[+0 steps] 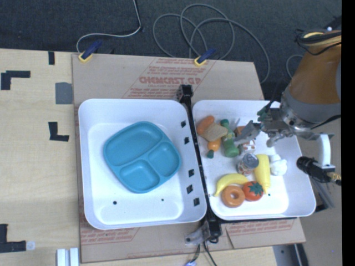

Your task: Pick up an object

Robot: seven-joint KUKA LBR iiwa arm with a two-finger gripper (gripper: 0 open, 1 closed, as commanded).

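The right white bin (299, 204) holds several toy foods. Among them are an orange carrot (205, 121), a brown bread piece (213, 131), a green vegetable (230, 147), a yellow banana (229, 180), a donut (233, 196), a tomato (254, 190), a yellow corn cob (263, 172) and a small silver can (249, 161). My gripper (260, 135) hovers over the upper right part of this bin, above the can and right of the bread. Its fingers look spread apart, and I see nothing between them.
In the left white bin (91, 148) lies a blue divided plate (142, 155). A black divider (191, 143) runs between the bins. Cables (205, 26) loop on the dark floor behind the bench. The arm's orange band (313, 76) rises at the right.
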